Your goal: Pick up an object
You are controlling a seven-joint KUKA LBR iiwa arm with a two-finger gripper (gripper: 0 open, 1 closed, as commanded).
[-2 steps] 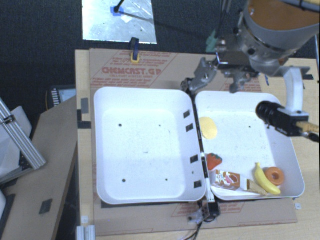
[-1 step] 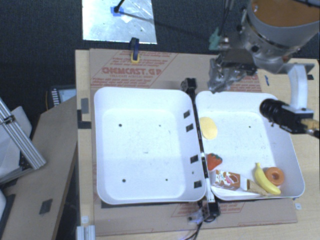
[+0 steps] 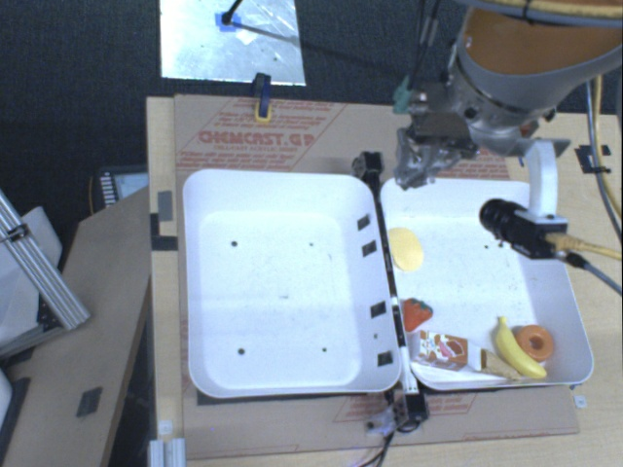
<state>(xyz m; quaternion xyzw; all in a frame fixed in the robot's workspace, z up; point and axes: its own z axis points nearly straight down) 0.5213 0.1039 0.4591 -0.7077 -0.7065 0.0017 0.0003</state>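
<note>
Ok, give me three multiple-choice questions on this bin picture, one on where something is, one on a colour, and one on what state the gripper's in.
1. Where does the banana lie?
A. left bin
B. right bin, near corner
C. on the cardboard

2. What colour is the flat round piece by the divider?
A. yellow
B. blue
C. green

3. What is the gripper doing?
A. gripping the banana
B. gripping the strawberry
C. holding nothing, up at the right bin's far edge

Answers:
1 B, it sits beside the orange ring in that corner.
2 A, it is pale yellow.
3 C, nothing is between its fingers; the strawberry lies by the divider.
</note>
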